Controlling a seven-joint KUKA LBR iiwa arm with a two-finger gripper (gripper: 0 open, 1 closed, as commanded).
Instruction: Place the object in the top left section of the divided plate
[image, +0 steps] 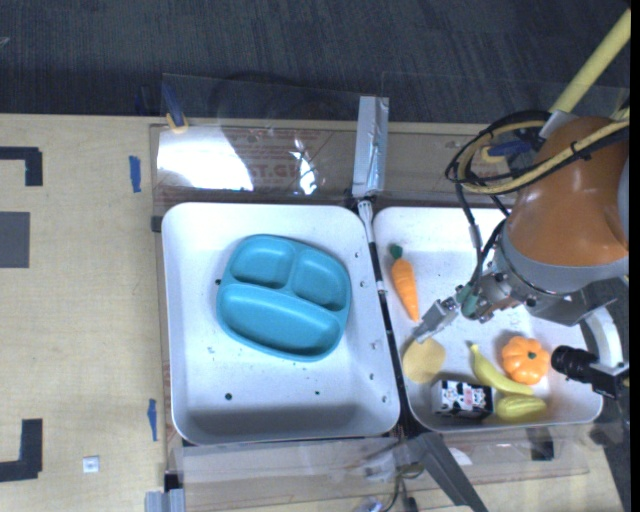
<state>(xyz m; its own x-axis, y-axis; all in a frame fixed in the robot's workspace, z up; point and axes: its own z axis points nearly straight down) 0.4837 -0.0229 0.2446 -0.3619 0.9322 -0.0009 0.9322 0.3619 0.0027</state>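
— Where's the arm (565, 215)?
— It reaches in over the right bin (440, 235), orange band uppermost, wrist angled down and leftward.
— And the gripper (437, 317)?
— Low inside that bin, near its left wall, pointing left.

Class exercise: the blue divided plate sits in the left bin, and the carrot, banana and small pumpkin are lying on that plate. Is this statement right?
Not quite. In the camera view the blue divided plate does sit in the left bin, but the carrot, banana and small pumpkin are lying in the right bin, not on that plate.
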